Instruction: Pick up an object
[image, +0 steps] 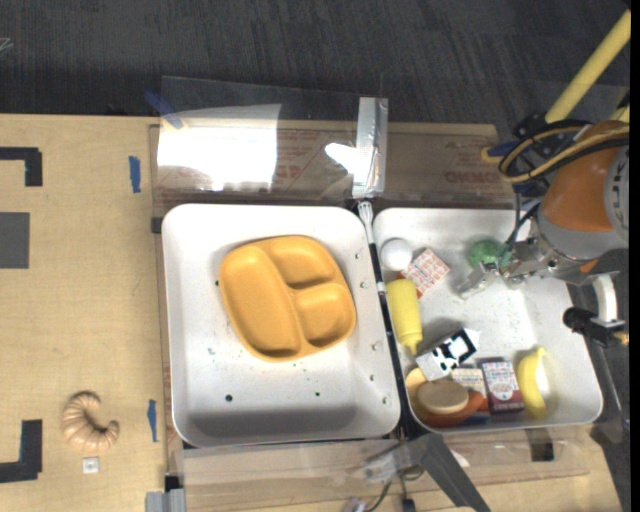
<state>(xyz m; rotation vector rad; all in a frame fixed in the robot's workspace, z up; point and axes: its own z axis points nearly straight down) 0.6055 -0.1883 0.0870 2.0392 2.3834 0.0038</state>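
Observation:
My gripper reaches in from the right and hangs low over the far part of the right bin. A small green object lies right at its tip, touching or just behind it. Nearby in the same bin are a white ball, a patterned packet, a yellow bottle, a black-and-white item, a brown round piece, a small red box and a yellow round item.
The left bin holds a yellow divided plate. A tan curled object lies on the bench at the lower left. A clear panel stands behind the bins. Cables hang by the arm.

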